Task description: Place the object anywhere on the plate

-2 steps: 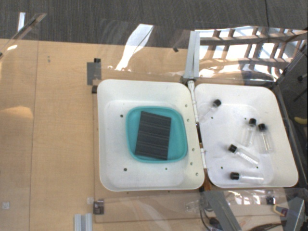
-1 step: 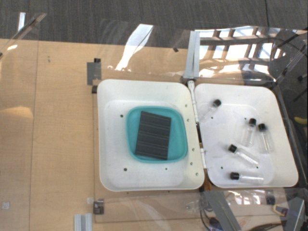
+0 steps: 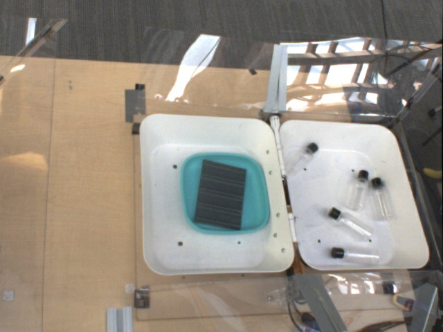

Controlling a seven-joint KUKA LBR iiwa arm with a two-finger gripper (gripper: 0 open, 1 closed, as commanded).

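Note:
A teal square plate [image 3: 258,194] lies in the middle of the left white bin [image 3: 163,185]. A dark grey ribbed rectangular object [image 3: 221,194] rests flat on the plate, slightly tilted, well inside its rim.
The right white bin [image 3: 394,158] holds several clear vials with black caps, such as one at the upper left [image 3: 306,153], a pair at the right [image 3: 367,189] and one near the front edge [image 3: 354,254]. Metal framing runs along the back right [image 3: 346,68]. The wooden bench [image 3: 62,185] spreads to the left.

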